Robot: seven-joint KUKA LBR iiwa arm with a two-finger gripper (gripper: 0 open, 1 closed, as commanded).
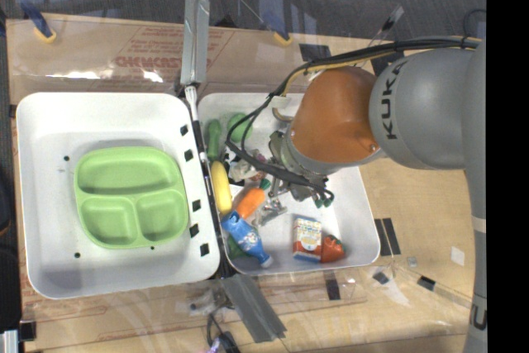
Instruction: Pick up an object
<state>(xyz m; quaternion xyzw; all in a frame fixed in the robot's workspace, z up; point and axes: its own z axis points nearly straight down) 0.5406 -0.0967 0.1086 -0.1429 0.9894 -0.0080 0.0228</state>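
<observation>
My gripper hangs low in the right bin, under the arm's orange band. Its tip is right beside an orange object, and I cannot tell whether they touch. A yellow banana lies along the bin's left wall. Below the gripper a blue bottle rests near the front wall. To its right stands a small carton with a red item against it. A green vegetable and a green ring lie at the back left, partly hidden by the arm.
The left bin holds a green divided tray. A grey divider bar rises between the bins at the back. Black cables loop over the arm. The bench edge runs in front of the right bin.
</observation>
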